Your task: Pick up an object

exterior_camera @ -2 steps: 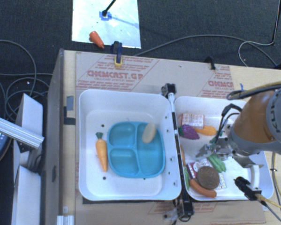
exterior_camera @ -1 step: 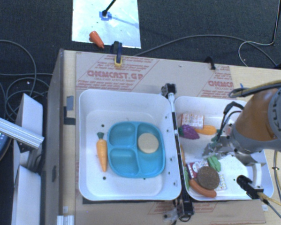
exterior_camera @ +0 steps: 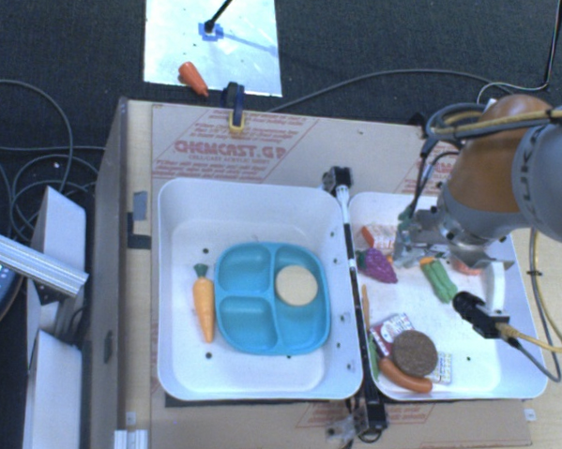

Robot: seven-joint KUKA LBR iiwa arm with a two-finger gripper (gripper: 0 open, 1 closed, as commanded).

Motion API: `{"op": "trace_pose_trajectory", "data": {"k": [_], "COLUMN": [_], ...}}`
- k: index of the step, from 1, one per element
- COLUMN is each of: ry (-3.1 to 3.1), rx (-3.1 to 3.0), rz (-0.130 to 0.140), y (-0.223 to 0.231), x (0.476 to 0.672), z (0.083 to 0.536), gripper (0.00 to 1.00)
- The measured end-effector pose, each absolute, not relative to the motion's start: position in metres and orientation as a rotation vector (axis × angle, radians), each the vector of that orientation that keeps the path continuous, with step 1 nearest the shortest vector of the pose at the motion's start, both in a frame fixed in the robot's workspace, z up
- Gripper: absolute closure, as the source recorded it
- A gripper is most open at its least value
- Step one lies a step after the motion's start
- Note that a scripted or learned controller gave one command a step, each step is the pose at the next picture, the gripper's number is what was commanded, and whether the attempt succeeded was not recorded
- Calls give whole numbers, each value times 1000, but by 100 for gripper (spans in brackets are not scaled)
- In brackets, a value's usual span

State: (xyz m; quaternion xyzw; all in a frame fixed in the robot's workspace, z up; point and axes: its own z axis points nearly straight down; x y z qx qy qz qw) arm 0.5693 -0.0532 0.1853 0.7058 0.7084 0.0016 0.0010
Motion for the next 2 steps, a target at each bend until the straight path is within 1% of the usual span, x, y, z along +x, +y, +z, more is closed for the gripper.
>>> {"op": "trace_pose_trajectory", "data": {"k": [1, 2], "ry": [2220, 2223], "rx": [2216, 2216], "rz": [1, 2], "y": [-144, -143], "x": [599, 600], "z": [213, 213], "gripper": [100, 0]}}
